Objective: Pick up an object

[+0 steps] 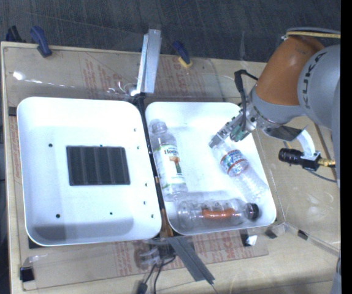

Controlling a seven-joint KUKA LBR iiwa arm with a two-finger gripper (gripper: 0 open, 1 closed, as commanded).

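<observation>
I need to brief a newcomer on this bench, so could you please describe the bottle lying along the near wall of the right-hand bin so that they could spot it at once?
Start at the right-hand shallow white bin. Along its near wall lies a clear plastic bottle with a dark cap, on its side, cap pointing right. Unlike the two neighbouring clear plastic bottles with white labels, it shows an orange band inside.

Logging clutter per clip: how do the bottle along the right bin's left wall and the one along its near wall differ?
The left-wall bottle lies lengthwise up the bin with a white printed label; the near-wall bottle lies crosswise, shows an orange-brown band and a dark cap end. Both are clear plastic, lying flat in the right bin.
</observation>
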